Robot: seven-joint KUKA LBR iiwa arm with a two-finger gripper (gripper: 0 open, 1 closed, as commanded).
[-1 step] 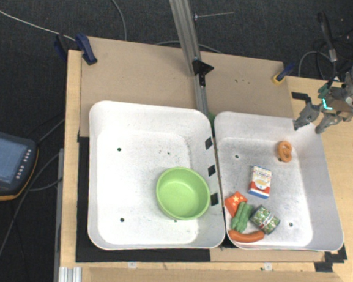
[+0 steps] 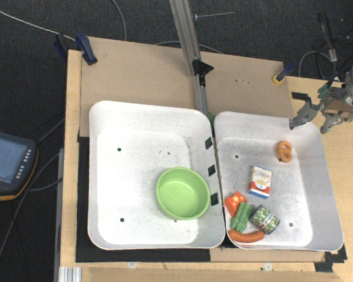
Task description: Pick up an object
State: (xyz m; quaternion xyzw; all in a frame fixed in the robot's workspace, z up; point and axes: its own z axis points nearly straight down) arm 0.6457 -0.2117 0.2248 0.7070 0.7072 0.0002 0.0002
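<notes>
While the hand [image 2: 316,117] hangs spread and bare, the orange ring [image 2: 284,151] lies below-left.

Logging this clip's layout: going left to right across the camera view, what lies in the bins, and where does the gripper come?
Green bowl → red block → small carton → orange ring → gripper, open, holding nothing, above the right bin's far corner.

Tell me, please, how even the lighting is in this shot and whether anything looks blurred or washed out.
In the camera view, light is soft and fairly even; the white bins are bright with slight glare along their rims but keep their speckle; the green bowl casts only a faint shadow; the gripper at the right looks slightly soft; the small items stay readable, though grainy.
</notes>
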